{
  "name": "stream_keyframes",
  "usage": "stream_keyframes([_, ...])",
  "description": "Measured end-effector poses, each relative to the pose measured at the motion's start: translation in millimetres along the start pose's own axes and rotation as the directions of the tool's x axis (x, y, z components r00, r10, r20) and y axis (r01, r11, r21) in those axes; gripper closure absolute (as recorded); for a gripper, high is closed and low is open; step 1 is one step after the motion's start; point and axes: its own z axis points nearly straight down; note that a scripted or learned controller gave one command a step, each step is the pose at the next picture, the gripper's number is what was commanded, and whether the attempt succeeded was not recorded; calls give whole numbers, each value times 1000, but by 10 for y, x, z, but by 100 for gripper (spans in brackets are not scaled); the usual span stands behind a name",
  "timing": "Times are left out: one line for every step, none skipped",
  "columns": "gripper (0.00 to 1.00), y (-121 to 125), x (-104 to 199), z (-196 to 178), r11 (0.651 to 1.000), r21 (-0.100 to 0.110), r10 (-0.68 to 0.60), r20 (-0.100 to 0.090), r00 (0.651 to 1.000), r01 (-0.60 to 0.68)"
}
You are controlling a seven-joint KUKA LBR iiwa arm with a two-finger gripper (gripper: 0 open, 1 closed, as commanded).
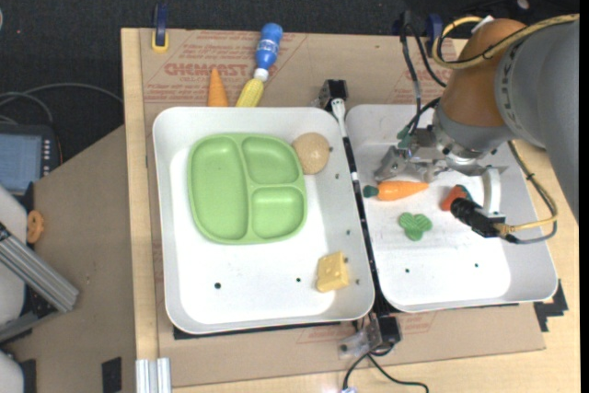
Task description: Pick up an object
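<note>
My gripper (pixel 403 163) hangs low over the back left part of the right bin (pixel 479 285). Just in front of it lies an orange carrot (pixel 403 190) with a green tip; whether the gripper touches the carrot is unclear. A small green leafy piece (pixel 414 225) lies closer to the front, in the middle of that bin. A small red-orange thing (pixel 453 196) sits to the carrot's right, partly hidden by the wrist.
The left bin (pixel 184 290) holds a green divided plate (pixel 247 187), a tan round thing (pixel 313 152) and a yellow cheese wedge (pixel 332 271). Behind the bins lie a blue-capped bottle (pixel 268 46), a yellow corn piece (pixel 250 92) and another carrot (pixel 216 89).
</note>
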Motion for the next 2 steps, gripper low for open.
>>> stream_keyframes([0, 16, 1, -1, 1000, -3, -1, 1, 1000, 1])
stream_keyframes([0, 16, 1, -1, 1000, -3, -1, 1, 1000, 1])
